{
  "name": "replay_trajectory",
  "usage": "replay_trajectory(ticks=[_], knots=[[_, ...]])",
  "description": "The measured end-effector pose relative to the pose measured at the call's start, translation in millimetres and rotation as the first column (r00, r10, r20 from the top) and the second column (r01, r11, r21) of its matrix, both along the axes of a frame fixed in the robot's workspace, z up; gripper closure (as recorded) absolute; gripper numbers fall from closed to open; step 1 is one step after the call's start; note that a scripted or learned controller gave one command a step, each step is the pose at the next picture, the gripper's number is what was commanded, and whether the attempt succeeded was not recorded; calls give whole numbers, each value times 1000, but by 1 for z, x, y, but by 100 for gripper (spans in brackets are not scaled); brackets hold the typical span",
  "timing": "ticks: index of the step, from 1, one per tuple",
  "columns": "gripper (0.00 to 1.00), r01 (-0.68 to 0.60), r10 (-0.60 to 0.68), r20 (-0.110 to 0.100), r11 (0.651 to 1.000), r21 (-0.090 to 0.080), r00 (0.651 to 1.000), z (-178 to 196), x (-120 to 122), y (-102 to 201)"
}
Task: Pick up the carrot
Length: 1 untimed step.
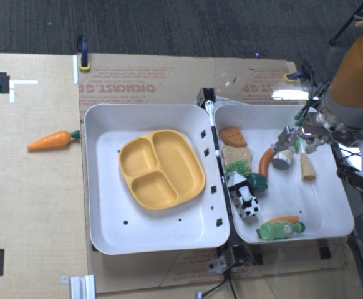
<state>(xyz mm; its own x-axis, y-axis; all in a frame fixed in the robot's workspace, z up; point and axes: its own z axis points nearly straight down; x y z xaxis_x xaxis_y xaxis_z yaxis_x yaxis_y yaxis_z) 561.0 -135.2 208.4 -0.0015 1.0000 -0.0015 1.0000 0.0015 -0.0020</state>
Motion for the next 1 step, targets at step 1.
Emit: replay_trajectory(ticks=[1], knots=[[0,-373,373,1,928,2,928,-55,-74,-13]])
